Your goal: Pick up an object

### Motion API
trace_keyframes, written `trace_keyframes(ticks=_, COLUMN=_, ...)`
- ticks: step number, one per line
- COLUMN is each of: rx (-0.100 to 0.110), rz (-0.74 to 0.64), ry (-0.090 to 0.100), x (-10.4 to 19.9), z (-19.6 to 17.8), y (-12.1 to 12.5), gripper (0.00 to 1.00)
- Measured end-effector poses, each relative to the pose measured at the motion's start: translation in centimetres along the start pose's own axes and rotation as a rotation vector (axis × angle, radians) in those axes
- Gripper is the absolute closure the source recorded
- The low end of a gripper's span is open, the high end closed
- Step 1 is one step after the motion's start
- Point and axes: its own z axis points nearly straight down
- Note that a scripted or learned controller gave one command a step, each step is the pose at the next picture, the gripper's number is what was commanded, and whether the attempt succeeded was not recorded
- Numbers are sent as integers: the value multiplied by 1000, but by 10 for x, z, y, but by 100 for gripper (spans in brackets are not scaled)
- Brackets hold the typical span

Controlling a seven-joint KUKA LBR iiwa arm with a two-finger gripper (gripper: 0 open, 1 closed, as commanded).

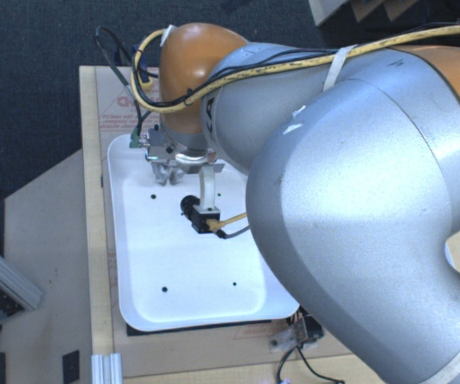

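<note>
My gripper (164, 171) hangs low over the far part of the left white bin (134, 246), close to its back left corner. It sits under the orange wrist band (186, 62), and I see nothing gripped below it. The bulky grey arm (350, 198) reaches in from the right and hides everything to the right of the gripper.
A few small dark dots (164, 289) mark the bin's white floor. The bin rests on a pale wooden bench (94, 214), with dark floor beyond it to the left. Yellow and black cables (138, 70) loop around the wrist.
</note>
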Motion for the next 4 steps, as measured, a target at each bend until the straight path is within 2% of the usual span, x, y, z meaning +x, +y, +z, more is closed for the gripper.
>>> trace_keyframes(ticks=1, rx=-3, rz=0, ry=1, x=0, z=4, y=42, gripper=100)
trace_keyframes(ticks=2, rx=5, rz=3, ry=-1, x=-15, z=11, y=40, gripper=100)
trace_keyframes(ticks=3, rx=5, rz=0, ry=-1, x=0, z=30, y=40, gripper=100)
trace_keyframes(ticks=4, rx=7, rz=3, ry=-1, x=0, z=35, y=8, gripper=100)
